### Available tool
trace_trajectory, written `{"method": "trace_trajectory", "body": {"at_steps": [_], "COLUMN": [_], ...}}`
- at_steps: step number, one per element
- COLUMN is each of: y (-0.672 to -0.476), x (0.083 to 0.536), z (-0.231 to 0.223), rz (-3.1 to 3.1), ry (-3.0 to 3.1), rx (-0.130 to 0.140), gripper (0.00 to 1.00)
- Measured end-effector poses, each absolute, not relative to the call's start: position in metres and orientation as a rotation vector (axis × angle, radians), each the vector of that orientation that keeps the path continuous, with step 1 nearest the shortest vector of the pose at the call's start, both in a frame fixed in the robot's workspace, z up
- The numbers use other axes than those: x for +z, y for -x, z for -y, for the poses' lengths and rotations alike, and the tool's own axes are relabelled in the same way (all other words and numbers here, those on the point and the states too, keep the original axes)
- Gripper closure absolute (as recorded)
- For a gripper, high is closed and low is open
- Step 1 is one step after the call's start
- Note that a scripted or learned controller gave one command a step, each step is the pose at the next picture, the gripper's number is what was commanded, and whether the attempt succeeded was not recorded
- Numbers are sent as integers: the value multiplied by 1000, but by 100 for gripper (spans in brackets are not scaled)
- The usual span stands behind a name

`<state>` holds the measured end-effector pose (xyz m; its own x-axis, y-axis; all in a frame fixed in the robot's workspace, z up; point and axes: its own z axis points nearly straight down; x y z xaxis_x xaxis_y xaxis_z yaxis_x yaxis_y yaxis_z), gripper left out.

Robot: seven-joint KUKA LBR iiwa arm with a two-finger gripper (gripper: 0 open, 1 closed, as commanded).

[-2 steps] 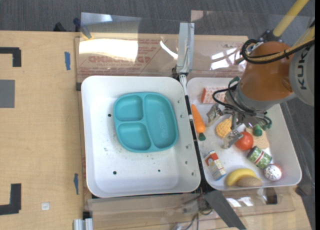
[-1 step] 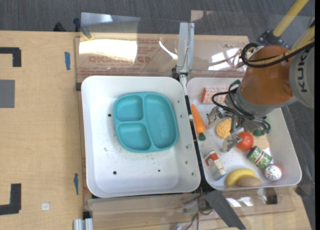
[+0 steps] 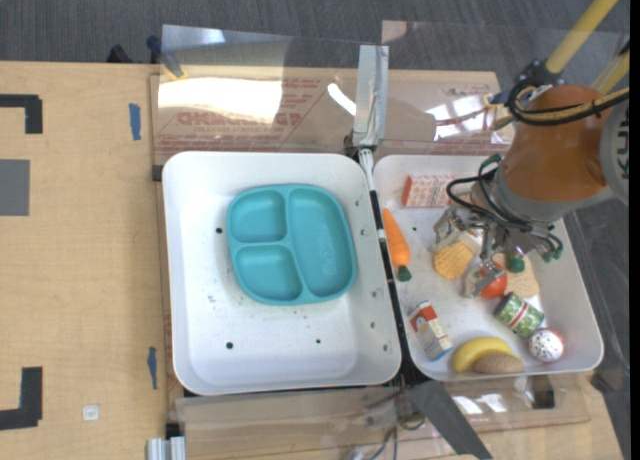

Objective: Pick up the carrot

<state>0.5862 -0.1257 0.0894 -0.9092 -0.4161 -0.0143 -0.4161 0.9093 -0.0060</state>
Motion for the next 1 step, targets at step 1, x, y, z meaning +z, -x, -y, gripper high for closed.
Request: {"method": "trace_trajectory", "body": {"at_steps": [1], "y": [-574], "x": [90], "z": [102], "rz": [-3065], "ry": [631], "rx": [-4], "gripper": [0]}}
